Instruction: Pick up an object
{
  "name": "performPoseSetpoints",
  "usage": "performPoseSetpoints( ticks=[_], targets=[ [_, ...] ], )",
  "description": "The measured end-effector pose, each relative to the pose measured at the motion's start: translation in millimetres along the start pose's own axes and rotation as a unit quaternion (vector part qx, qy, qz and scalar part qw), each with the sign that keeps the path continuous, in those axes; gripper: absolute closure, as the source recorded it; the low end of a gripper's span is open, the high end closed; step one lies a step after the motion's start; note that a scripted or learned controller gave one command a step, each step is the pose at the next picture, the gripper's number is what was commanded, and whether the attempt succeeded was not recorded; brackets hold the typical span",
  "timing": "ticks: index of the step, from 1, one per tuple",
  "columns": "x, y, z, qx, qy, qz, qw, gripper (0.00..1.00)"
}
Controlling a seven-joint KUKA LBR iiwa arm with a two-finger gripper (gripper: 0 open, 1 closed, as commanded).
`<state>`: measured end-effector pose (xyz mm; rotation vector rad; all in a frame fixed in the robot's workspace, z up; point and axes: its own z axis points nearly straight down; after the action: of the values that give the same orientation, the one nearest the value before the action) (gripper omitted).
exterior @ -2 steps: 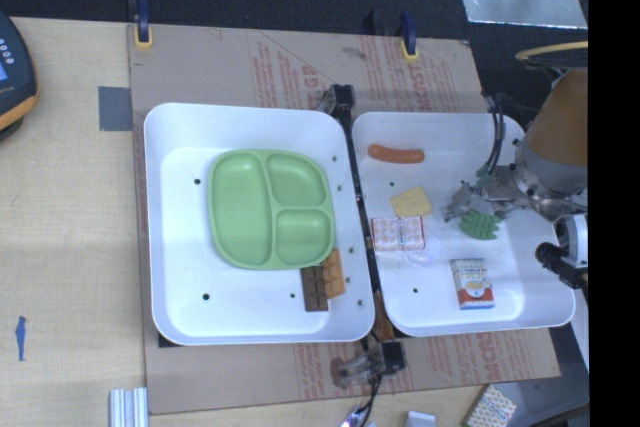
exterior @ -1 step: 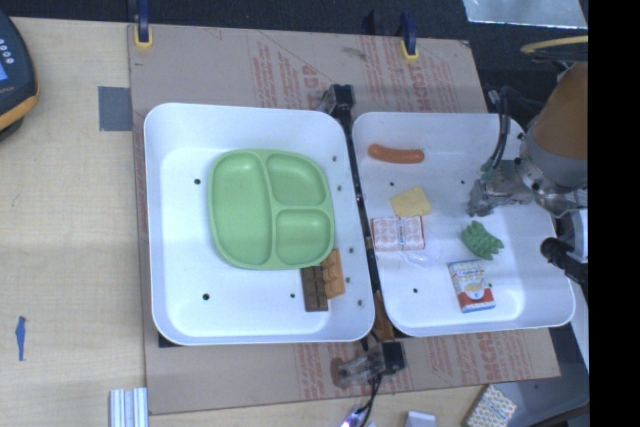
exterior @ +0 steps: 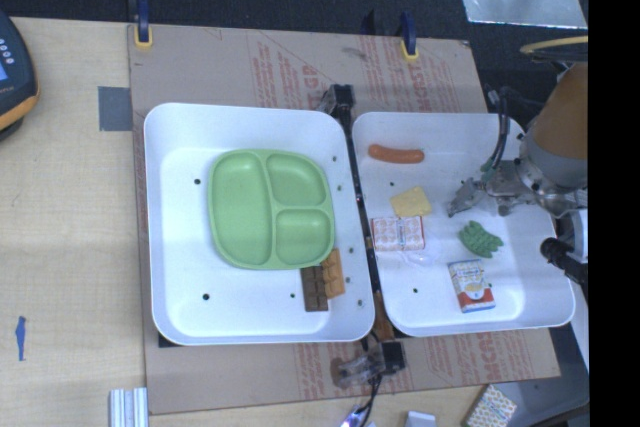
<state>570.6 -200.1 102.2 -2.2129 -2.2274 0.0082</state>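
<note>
The right bin [exterior: 520,315] holds a red-brown sausage [exterior: 397,154], a yellow cheese slice [exterior: 411,203], a pink and white packet [exterior: 398,233], a green leafy toy [exterior: 481,238] and a small carton [exterior: 470,285]. My gripper [exterior: 478,196] hangs over this bin's right half, just above the green toy and to the right of the cheese slice. Nothing is visibly held in it. The grey arm with its orange band [exterior: 565,115] comes in from the right edge.
The left bin [exterior: 170,245] holds a green divided plate [exterior: 270,208] and a brown chocolate bar [exterior: 322,281] at its lower right. Both bins rest on a cardboard sheet [exterior: 240,65] held by clamps. A yellow and grey device [exterior: 12,70] lies at the far left.
</note>
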Motion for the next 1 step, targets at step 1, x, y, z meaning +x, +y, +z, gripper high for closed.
performPoseSetpoints(
  ticks=[1],
  targets=[
    [5.7,-43.9,4.8,0.002,0.002,0.001,1.0,0.0]
  ],
)
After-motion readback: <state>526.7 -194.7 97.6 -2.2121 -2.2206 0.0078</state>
